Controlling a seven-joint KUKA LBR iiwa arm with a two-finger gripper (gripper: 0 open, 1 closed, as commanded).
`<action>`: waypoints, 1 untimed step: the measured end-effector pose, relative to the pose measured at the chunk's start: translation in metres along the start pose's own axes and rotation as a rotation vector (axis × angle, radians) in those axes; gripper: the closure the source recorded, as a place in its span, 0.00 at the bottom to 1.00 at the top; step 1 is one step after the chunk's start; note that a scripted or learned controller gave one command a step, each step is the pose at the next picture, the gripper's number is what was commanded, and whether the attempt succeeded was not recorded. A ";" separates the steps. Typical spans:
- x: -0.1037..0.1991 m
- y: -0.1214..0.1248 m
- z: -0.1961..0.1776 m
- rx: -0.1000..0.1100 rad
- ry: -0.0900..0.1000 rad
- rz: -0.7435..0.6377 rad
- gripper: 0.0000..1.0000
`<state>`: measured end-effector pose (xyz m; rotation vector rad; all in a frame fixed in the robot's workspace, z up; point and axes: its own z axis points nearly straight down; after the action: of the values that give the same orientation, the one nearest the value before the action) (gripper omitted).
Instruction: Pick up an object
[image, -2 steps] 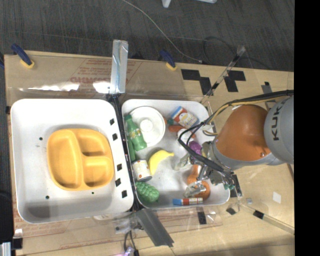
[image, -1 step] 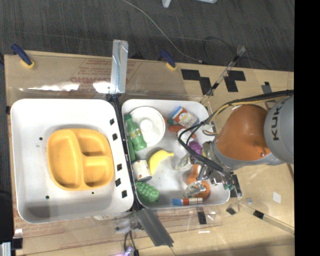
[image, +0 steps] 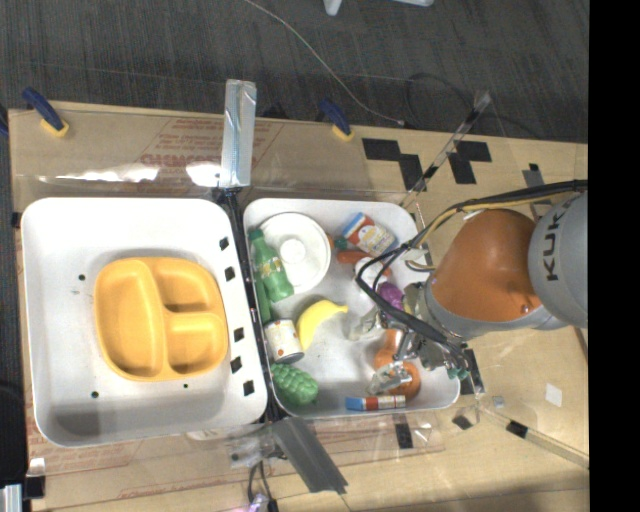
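The gripper is low in the right bin, over an orange toy. How wide it is cannot be told. The toy should be squeezed in the middle and lifted straight up, slowly.

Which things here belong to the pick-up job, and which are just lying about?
Job:
tool
right bin
orange object under the tool
lemon
green bottle
white bowl

Lying about:
left bin
yellow tray
blue clamps
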<state>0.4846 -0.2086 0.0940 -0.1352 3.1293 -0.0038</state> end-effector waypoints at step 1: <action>0.000 0.000 0.000 0.000 0.000 0.007 0.00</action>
<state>0.4845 -0.2088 0.0940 -0.1240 3.1299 -0.0039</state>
